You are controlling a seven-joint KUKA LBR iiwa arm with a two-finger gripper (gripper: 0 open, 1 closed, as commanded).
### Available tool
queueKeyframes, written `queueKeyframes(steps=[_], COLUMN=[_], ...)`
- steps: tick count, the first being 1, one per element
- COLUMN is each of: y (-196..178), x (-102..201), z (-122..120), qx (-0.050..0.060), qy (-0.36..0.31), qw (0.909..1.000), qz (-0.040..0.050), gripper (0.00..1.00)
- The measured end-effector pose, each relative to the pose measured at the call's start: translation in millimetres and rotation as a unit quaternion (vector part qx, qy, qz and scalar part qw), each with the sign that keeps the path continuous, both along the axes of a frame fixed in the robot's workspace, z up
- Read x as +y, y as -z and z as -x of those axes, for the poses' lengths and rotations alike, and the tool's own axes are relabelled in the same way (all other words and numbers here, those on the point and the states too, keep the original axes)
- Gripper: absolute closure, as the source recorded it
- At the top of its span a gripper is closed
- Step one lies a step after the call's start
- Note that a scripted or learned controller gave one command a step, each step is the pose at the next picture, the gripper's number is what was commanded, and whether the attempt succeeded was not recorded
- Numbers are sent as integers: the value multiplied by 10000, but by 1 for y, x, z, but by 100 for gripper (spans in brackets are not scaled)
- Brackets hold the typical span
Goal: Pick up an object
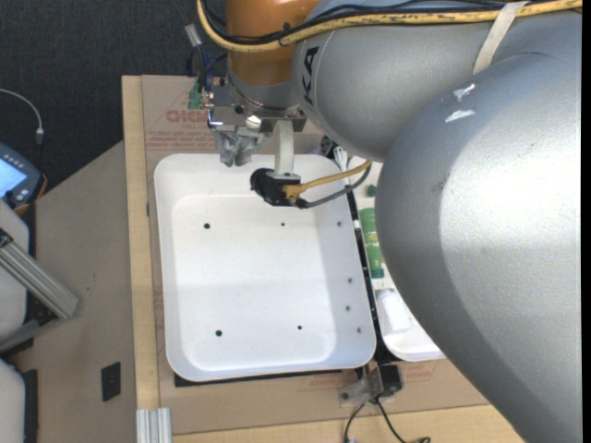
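Note:
My gripper [236, 149] hangs over the far rim of the left white bin [168, 247], near its back left corner. I see nothing held in it. Most of the right bin [411, 351] is hidden behind the arm. Along that bin's left wall lies a green, bottle-like object [371, 238]. A white object [395, 310] lies just in front of it.
The large grey arm crosses the upper right and covers most of the right bin. Both bins rest on a brown cardboard-coloured bench top [138, 275]. A small clamp [379, 381] sits at the front edge between the bins. Dark floor and equipment lie to the left.

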State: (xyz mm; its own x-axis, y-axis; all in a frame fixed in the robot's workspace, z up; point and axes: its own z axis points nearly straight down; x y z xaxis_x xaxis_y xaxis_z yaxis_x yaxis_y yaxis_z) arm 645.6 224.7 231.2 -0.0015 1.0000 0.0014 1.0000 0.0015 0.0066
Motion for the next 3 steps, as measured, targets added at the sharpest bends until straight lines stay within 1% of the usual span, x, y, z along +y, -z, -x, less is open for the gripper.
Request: queueKeyframes(steps=[1, 2, 3], y=[27, -14, -143], x=[0, -1, -8], z=[67, 60, -3], qx=[79, 17, -64], qy=[7, 5, 6], qw=[10000, 10000, 10000], qz=[12, 1, -14], gripper=[100, 100, 100])
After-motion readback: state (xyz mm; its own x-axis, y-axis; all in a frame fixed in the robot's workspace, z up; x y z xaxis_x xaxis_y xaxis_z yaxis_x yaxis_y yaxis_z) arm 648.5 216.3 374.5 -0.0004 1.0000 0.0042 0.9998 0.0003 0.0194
